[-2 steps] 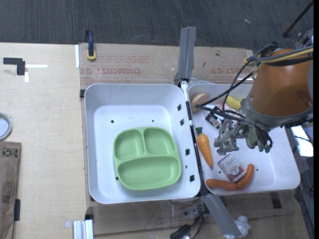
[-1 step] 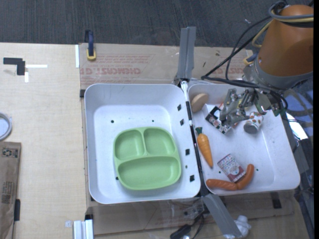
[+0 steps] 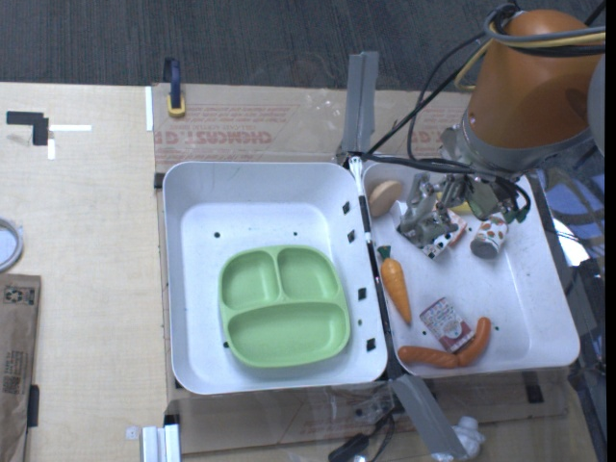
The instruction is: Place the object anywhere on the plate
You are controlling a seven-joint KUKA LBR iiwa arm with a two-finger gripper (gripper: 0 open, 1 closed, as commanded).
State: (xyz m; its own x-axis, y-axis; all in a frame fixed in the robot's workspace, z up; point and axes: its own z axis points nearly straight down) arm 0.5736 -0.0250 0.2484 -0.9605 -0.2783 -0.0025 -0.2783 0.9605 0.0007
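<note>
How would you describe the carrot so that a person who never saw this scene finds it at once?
Look at the right bin of the two white bins. Along its left wall, beside the divider, lies the carrot. It is a smooth orange cone with a small green top pointing up the picture, while the sausages below it are redder, curved and have no green.

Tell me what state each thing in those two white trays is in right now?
Green plate: flat in the left bin, nothing on it.
Carrot: lying in the right bin.
Sausage: lying, curved, near the front wall.
Small packet: lying flat.
Claw: low over the right bin.
</note>
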